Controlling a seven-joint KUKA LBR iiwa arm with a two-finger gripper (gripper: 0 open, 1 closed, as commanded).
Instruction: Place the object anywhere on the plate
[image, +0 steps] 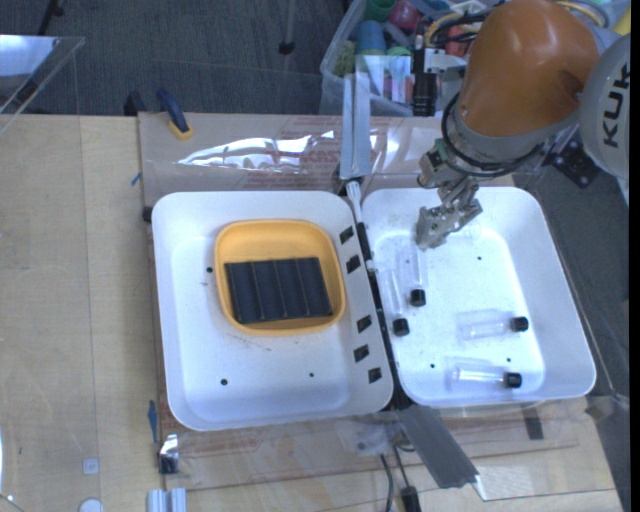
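A yellow plate (280, 243) sits in the left white bin (190, 330), with a black ribbed block (278, 289) lying on it. Several clear vials with black caps lie in the right bin (560, 340): one (410, 275) just below the gripper, one (389, 300) against the left wall, one (487, 325) and one (478, 377) toward the front. My gripper (432, 232) hangs over the rear left part of the right bin, just above the nearest vial. I see nothing held in it.
A raised divider with black clips (360, 300) separates the two bins. The orange-banded wrist (520, 70) looms over the right bin's back edge. Clutter (400, 50) stands behind the bench, and a clear plastic sheet (260, 150) lies behind the left bin.
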